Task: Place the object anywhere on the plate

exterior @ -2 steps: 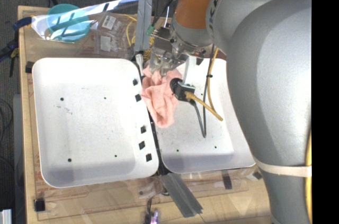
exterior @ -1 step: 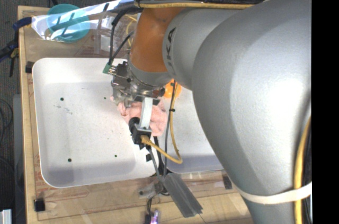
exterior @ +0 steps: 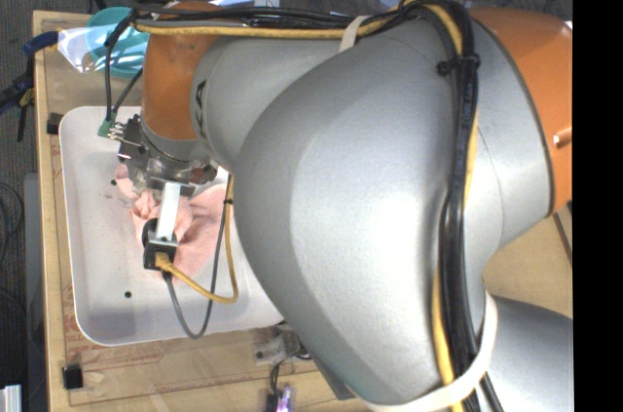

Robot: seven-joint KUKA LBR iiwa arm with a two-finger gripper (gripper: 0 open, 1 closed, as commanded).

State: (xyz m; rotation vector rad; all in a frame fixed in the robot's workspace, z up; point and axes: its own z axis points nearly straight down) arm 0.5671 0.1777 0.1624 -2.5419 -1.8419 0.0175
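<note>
The grey arm [exterior: 389, 186] bulks across most of the camera view and covers the middle and right of the bench [exterior: 51, 59], so whatever lies beneath it is hidden. To the left, a white bin [exterior: 92, 293] shows its left wall, its rounded near corner and a stretch of bare floor; its right part runs under the arm. The orange band [exterior: 170, 79] above the wrist points down into this bin, and the gripper [exterior: 158, 174] sits low over the floor in the bin's upper half. Its working end is buried behind the wrist hardware, so it cannot be told whether it is spread or closed, or whether it has anything in its grasp. Directly under and beside it lies a pink, crumpled, cloth-like object [exterior: 201, 223] — the task's thing, resting in the bin, with its upper part masked by the gripper and its right edge lost beneath the arm. Beyond the bin's far edge, at the bench's back left corner, a pale blue plate-like shape [exterior: 102, 28] peeks out — partly crossed by dark cables and cut off by the orange band, its outline is hard to make out.
</note>
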